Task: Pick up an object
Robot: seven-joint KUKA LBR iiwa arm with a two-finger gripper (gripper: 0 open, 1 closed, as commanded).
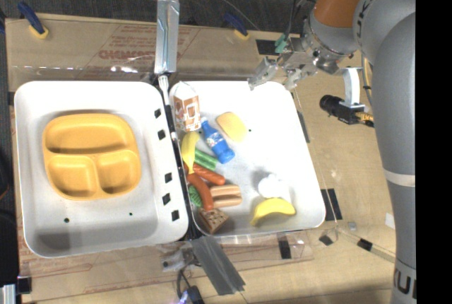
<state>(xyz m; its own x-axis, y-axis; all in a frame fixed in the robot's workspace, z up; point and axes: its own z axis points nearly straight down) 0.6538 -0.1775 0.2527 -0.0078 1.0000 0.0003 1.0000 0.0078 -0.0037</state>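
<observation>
Right now the arm (381, 34) is reaching in from the upper right of the frame, its grey shell looking smooth and rounded under the orange band. Its hand (272, 75) is hanging over the top edge of the right bin (300, 154); whether it is spread or pressed together, I cannot tell. Nothing is showing between its metal parts.

Toy foods are lying in that bin's left and lower half, glossy like plastic: a small milk carton (186, 106) at the top, a blue bottle (217, 142) just below it, a pale yellow rounded piece (232, 126) beside the bottle, a green strip (207, 160), hot dogs (212, 189), a white round piece (272, 187) and a curved yellow banana (273, 209) near the bottom.

The left bin (35, 225) is holding a yellow divided tray (90, 154) with three smooth compartments. Both bins are sitting on a tan surface (346, 175).
</observation>
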